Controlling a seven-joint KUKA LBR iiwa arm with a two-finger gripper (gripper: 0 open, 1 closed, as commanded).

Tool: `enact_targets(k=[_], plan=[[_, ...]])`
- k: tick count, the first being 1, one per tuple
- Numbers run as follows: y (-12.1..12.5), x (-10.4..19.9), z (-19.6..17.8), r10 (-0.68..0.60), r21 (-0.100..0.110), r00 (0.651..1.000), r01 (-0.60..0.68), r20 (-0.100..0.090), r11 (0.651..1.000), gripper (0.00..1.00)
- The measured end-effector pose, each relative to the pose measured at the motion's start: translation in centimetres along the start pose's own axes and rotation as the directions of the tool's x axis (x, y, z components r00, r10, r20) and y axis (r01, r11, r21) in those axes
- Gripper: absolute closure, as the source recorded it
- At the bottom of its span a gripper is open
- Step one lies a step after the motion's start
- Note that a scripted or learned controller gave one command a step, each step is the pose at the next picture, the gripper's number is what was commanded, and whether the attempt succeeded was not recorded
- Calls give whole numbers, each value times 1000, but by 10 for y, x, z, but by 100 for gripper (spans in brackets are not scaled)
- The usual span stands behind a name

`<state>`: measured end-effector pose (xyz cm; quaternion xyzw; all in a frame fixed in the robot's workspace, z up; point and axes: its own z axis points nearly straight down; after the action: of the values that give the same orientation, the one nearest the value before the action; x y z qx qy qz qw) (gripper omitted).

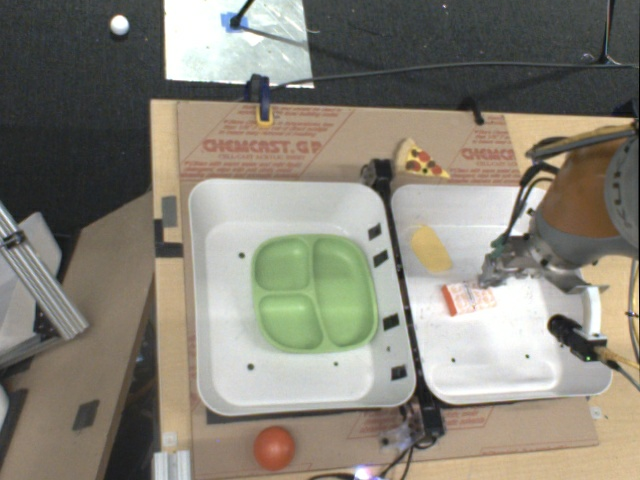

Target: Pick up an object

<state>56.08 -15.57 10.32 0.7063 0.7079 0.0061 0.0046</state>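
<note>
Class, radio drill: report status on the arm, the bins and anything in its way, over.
Gripper low in right bin, at red-and-white packet; grasp unconfirmed. Yellow piece lies apart, nearer the divider. Green divided tray in left bin. Nothing blocking.

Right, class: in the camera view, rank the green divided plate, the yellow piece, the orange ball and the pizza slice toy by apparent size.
1. green divided plate
2. yellow piece, orange ball and pizza slice toy: they look too alike to rank.

Glossy green plastic tray (315, 293), smooth white plastic bins (225, 368), matt brown cardboard (330, 138), crinkled shiny foil sheet (235, 28).
</note>
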Motion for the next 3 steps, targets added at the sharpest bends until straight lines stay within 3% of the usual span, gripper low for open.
enact_targets(k=[1, 3], plan=[[-4, -4, -61, -1, 8, 1000, 1, 4, 1000, 100], [12, -7, -173, -4, 6, 1000, 4, 4, 1000, 100]])
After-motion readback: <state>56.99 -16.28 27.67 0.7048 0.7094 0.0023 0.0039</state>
